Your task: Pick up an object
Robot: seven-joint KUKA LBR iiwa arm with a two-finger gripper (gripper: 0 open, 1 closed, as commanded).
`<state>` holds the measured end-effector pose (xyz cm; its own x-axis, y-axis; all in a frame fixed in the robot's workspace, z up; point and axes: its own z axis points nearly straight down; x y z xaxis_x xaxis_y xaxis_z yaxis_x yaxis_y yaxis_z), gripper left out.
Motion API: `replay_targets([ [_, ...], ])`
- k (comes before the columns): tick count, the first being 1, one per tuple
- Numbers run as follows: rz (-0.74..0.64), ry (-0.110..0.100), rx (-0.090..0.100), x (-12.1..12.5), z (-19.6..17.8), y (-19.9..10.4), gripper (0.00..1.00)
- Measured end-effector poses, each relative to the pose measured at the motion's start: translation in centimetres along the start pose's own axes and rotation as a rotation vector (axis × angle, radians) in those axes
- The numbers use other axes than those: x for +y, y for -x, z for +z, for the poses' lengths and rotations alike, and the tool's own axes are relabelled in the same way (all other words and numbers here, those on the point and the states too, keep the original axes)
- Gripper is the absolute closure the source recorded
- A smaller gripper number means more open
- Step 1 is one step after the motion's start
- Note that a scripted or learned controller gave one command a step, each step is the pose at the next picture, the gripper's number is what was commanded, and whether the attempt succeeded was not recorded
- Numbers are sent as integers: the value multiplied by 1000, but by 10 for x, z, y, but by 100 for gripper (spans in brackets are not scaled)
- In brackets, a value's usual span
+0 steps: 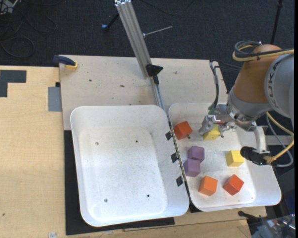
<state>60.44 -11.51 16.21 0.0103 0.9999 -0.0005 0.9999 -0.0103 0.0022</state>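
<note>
The arm (260, 90) reaches in from the right over the right bin (268, 195), its end effector (212, 128) low in the upper middle of that bin. A yellow block (213, 133) sits right at the metal tip — its yellow face shows just below and between the grey parts, touching or nearly touching them. Whether the block is clamped or merely lying under the tip cannot be told from this slant, and how far the end effector is parted cannot be told either.

The other blocks lie apart from the tip. An orange block (183, 130) is to its left, near the bin's left wall. Two purple blocks sit below and a little left of the tip, the upper purple block (195, 153) touching the lower purple block (191, 167). A second yellow block (234, 157) lies below and to the right of the tip, near a black fitting on the arm's cable. Along the bin's near side are another orange block (207, 185) and a red block (233, 184), side by side but not touching — both well apart from the end effector.

The left bin (84, 133) adjoins the right one, both on the pale surface (104, 81). A slanted aluminium bar (134, 33) rises from the surface behind the bins.
</note>
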Motion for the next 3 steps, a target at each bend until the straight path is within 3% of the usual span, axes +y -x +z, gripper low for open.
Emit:
replay_targets([
  [1,-11,0,0,10,-48,1,100],
  [2,-13,-4,1,10,-59,2,100],
  [3,-14,-8,3,-9,-51,-53,100],
])
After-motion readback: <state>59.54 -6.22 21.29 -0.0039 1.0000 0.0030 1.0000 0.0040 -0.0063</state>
